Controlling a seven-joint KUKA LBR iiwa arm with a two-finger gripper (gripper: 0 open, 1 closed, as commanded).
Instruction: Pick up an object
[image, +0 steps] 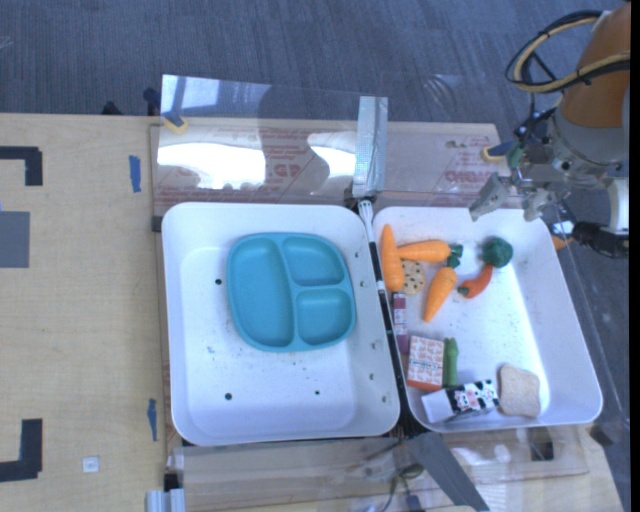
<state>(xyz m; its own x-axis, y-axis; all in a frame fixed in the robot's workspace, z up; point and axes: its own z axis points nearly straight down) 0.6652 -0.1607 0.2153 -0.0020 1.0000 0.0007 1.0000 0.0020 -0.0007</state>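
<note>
Orange carrots (428, 252), three, in right bin (560, 320); pincer (520, 196) spread open, holding nothing

Your arm (600, 80) is cut off by the picture's top and right edges. The gripper (520, 195) at the right bin's (570, 330) far rim is too small for you to read. The printing on the carton (468, 398) near its front rim is illegible.
</note>
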